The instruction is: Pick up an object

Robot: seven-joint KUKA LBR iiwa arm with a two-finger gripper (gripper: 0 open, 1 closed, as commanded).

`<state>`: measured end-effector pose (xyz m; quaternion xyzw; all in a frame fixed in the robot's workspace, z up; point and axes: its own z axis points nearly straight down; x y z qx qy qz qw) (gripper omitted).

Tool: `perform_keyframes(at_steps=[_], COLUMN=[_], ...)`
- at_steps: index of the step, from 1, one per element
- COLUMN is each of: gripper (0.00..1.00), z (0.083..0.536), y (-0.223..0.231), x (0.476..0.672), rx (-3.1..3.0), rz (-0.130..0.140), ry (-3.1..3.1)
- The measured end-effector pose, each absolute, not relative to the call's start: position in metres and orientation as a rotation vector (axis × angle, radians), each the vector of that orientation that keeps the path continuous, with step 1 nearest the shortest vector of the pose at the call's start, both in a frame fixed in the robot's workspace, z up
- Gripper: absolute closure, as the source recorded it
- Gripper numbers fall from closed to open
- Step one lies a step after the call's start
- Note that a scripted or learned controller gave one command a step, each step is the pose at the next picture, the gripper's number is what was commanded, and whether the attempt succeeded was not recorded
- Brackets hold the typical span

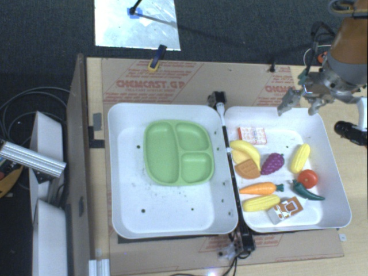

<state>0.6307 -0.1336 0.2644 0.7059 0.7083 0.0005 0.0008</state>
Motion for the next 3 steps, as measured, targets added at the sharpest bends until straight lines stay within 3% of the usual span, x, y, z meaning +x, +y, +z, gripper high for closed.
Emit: perform_keyframes(at_steps=[1, 2, 3], gripper=[0.0, 0.0, 1.0], z=[0.16, 0.086, 0.101], y=[-0.121, -0.131, -0.13], x=[0.556, 0.563, 0.565], rx=[2.23, 2.224, 2.218], rz=[-0.011, -0.004, 0.003], ry=[2.23, 2.224, 2.221])
